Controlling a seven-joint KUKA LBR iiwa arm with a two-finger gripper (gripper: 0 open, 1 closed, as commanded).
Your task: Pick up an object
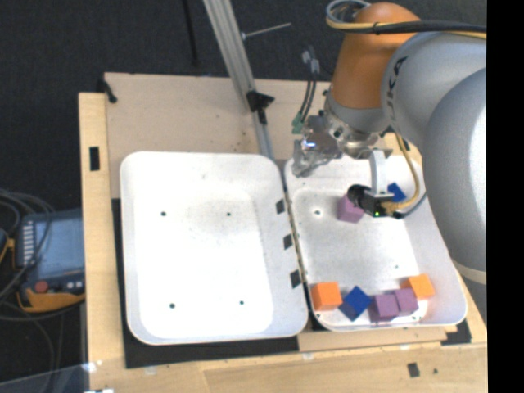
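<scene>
Camera view: my gripper [307,160] hangs at the right bin's [368,256] eleven o'clock corner. I cannot tell whether it is open or closed. A purple block [350,211] lies at its four o'clock.

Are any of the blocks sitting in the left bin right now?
No, every block in view, from the lone purple block to the near row with the blue block, lies in the right bin.

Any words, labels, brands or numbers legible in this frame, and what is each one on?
No text here can be quoted.
Arm: dark lettering beside the orange band, foreshortened and too blurred to read.
Pendant left of the bench: its screen is too small to read.
</scene>
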